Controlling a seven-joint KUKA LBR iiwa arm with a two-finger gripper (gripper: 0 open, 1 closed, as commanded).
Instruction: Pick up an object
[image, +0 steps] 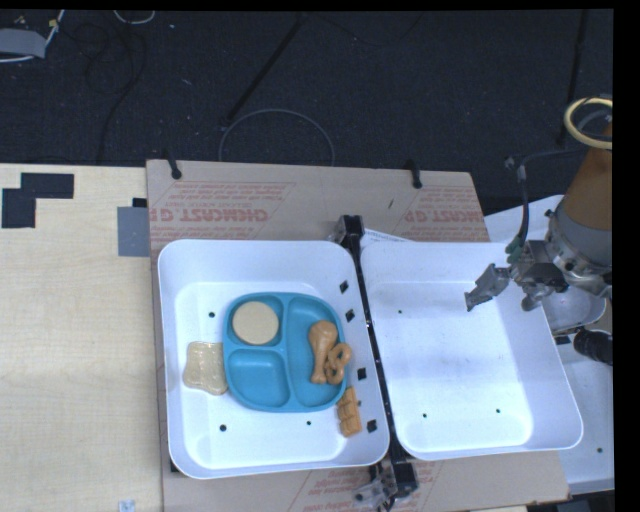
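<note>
So the bench had two bins side by side. The right bin was bare white floor, loads of room. The left bin was mostly taken up by a blue tray with a round cookie and a pretzel on it, bread against its left edge. The gripper hung over the right bin's far right edge, fingers spread, nothing in them.

tray in left bin; gripper over right bin; cracker left of tray
</note>
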